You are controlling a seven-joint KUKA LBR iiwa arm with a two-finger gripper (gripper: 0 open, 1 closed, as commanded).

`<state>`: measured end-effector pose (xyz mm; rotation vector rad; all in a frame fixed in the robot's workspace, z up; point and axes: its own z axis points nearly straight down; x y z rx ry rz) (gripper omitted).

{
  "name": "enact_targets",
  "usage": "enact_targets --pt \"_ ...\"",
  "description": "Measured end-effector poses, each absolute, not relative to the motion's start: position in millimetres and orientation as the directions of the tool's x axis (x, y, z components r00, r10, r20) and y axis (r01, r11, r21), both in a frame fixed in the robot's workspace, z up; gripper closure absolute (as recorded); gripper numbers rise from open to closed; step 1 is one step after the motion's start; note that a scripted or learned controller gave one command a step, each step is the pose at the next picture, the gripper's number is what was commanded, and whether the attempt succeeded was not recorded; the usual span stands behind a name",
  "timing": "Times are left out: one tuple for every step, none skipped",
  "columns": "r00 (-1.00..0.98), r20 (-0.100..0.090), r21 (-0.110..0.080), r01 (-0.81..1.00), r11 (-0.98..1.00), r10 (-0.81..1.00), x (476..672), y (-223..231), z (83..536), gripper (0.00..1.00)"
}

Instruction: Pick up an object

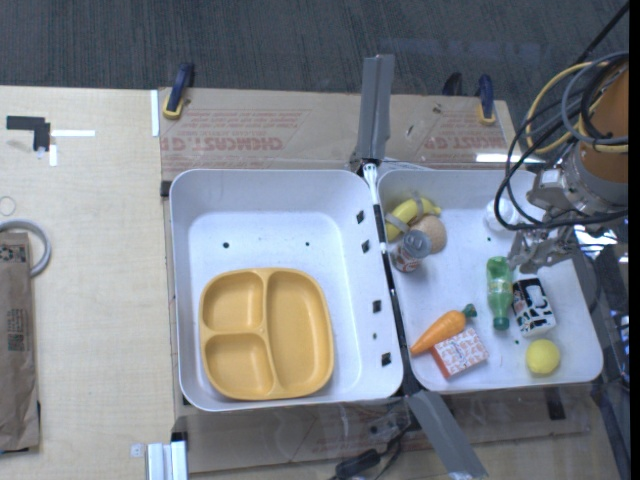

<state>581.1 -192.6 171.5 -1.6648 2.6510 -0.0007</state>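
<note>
Bench (80, 268): two white bins (190, 268) side by side, cardboard (260, 128).

Even, diffuse overhead lighting; focus is sharp across the frame. The white bins (190, 268) read bright without blown highlights. Soft, short shadows lie beside the yellow tray (267, 333). The dark floor (300, 18) shows faint grain.
</note>
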Motion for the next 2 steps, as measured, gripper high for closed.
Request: enact_targets --pt "-0.346 -0.005 -0.005 -0.938 0.346 -0.938 660.4 -159 338 1.0" --pt "-0.505 -0.005 -0.004 -0.863 0.505 -0.863 660.1 -187 443 1.0"
